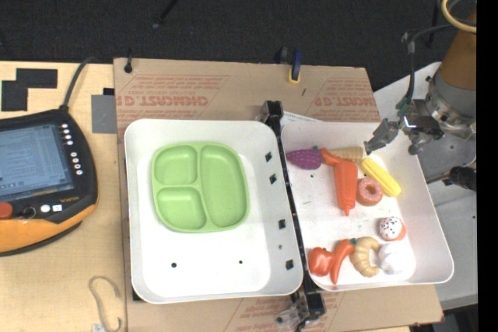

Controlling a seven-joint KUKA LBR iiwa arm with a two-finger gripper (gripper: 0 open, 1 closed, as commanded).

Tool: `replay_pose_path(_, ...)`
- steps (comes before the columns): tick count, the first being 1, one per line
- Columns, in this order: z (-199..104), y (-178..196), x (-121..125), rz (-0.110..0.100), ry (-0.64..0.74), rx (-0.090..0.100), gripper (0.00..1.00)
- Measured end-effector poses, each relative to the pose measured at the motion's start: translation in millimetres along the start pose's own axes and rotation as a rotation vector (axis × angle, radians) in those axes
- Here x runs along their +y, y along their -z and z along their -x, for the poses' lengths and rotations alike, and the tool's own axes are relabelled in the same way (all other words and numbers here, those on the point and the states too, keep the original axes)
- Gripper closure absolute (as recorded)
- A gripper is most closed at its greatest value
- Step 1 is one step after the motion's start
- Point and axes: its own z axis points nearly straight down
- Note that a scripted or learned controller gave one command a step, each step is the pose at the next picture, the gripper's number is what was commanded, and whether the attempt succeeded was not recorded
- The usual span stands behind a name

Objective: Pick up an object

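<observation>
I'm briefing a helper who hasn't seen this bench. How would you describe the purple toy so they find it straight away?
Look at the right-hand white bin, the one full of toy food, not the left bin holding the green divided tray. Go to its upper left corner, beside the black divider. The purple grape bunch lies there, just left of the orange carrot; it is the single purple item among orange, yellow and red toys.

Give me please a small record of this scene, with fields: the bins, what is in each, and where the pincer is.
left bin: green divided plate
right bin: purple grapes, carrot, corn, donut, red pepper, croissant, small round white toy
pincer: above the right bin's far right corner, holding nothing visible
beside bench: control tablet, at left
</observation>
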Motion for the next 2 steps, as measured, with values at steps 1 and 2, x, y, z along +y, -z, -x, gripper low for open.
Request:
replay_pose_path(1,0.4,-43.6,-2.8,0.000,0.000,0.000,0.00)
replay_pose_path(2,-4.7,-105.3,-6.6,0.001,0.000,0.000,0.00)
